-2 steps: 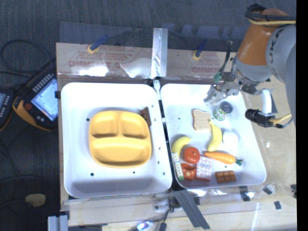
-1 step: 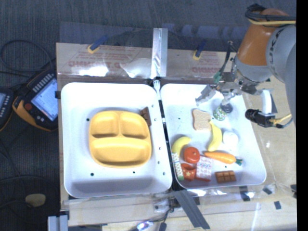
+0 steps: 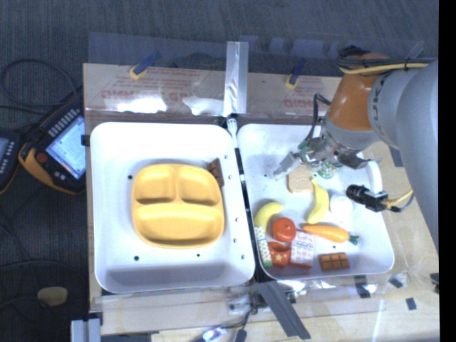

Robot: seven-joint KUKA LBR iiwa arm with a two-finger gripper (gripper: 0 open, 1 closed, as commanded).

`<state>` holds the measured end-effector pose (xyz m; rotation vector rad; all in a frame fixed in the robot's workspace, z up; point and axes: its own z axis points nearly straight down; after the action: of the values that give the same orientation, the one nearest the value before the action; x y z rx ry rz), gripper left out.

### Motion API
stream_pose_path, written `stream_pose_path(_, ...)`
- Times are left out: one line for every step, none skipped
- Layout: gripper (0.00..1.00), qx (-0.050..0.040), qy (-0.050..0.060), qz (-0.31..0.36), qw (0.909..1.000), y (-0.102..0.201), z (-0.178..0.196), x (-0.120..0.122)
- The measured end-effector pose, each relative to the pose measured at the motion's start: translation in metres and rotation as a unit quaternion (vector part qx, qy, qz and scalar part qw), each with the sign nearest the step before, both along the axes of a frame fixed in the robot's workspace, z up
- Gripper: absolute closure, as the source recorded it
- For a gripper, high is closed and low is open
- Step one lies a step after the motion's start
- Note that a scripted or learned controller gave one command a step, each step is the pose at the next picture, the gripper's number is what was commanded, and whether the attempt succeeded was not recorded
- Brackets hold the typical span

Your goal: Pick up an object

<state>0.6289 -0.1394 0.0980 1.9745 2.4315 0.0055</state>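
Right bin (image 3: 385, 258), mid-frame: I judge the gripper (image 3: 303, 157), fingers seemingly spread and holding nothing, poised above the bread slice (image 3: 299, 182), a light, stiff, flat toy best pinched across its edges.

Glossy plastic — yellow tray (image 3: 177, 205)
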Motion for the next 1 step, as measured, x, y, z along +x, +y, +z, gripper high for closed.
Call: stream_pose_path(1.0,0.001,0.001,0.0,1.0,0.0004,0.0066,0.0001)
